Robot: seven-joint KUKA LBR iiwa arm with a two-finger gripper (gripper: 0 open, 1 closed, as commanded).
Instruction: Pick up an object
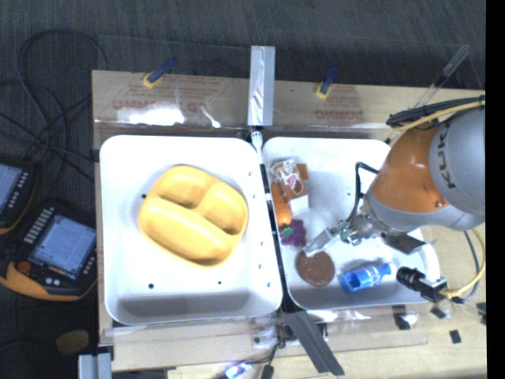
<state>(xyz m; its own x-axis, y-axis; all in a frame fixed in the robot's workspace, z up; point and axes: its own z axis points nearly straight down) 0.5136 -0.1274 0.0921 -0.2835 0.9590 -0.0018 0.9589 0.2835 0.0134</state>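
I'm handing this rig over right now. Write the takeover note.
Gripper: low in the right bin, just above the brown disc; nothing seen between its fingers.
Right bin also holds a blue bottle, a purple piece, an orange stick and a printed packet.
Left bin: large yellow bread-shaped item.
Done: nothing lifted.
Left: grasp and raise one object.

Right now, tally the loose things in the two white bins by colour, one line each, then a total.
Yellow: 1, the big lumpy yellow foam piece in the left bin.
Brown: 1, the round brown disc.
Blue: 1, the small blue bottle.
Purple: 1, the small purple grape cluster.
Orange: 1, the orange stick.
Mixed print: 1, the printed snack packet.
Total: 6
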